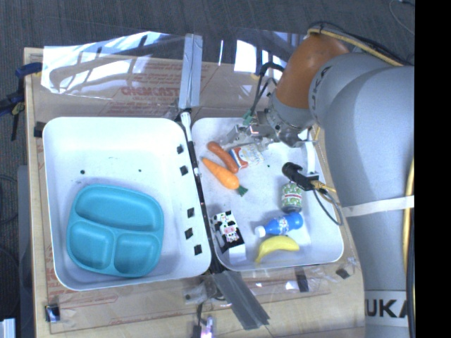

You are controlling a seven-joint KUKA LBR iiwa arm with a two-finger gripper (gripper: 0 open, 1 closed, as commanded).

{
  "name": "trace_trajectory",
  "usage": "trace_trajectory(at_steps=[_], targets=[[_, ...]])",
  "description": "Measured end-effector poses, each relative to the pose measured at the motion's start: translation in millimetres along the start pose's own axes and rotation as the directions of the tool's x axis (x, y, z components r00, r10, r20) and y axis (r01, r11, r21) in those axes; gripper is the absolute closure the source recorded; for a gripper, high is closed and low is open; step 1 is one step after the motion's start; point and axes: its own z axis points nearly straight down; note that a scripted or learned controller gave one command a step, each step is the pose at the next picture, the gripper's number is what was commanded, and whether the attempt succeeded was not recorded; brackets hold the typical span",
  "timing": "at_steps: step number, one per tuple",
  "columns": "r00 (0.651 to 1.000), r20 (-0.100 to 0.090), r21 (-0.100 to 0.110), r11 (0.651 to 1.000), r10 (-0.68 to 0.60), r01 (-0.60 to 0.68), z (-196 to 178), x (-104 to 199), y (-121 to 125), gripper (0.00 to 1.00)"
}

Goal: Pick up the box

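The box (229, 232) is a small carton with a black-and-white cow pattern. It lies in the right bin (320, 248), against the left wall near the front corner. My gripper (248, 136) hangs over the far part of the same bin, well behind the box and apart from it. Just below the gripper sit two orange carrots (221, 165) and a small red-and-white item (243, 159).
A yellow banana (277, 247), a blue-and-white bottle (281, 225) and a green can (293, 196) lie to the right of the box. The left bin (106, 136) holds a teal divided plate (115, 229). My grey arm covers the right side.
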Motion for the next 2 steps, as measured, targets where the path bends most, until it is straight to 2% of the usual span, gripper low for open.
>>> trace_trajectory(at_steps=[1,2], targets=[[1.0,0.001,0.001,1.0,-0.005,0.005,-10.6,1.0,0.7,1.0],[1.0,0.001,0.001,1.0,-0.005,0.005,-10.5,1.0,0.6,0.0]])
